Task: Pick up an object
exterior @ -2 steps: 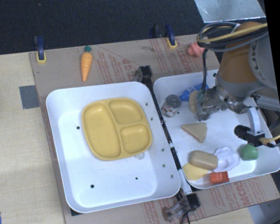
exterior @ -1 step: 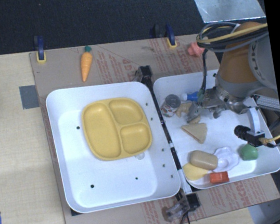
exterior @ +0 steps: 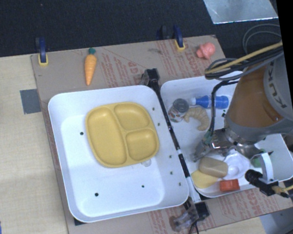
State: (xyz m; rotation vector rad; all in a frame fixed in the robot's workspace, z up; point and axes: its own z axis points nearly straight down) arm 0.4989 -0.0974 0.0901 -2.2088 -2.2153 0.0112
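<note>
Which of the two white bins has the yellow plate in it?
The left white bin holds the yellow three-compartment plastic plate. The right white bin holds a jumble of small toys, with the grey arm over it.

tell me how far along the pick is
Done: the arm has reached in over the right bin, low above its clutter. In hand: nothing that can be seen; the gripper sits by the croissant and the tan block, with no item visibly held. Left: the grasp and the lift. The left bin holds just a yellow tray.
</note>
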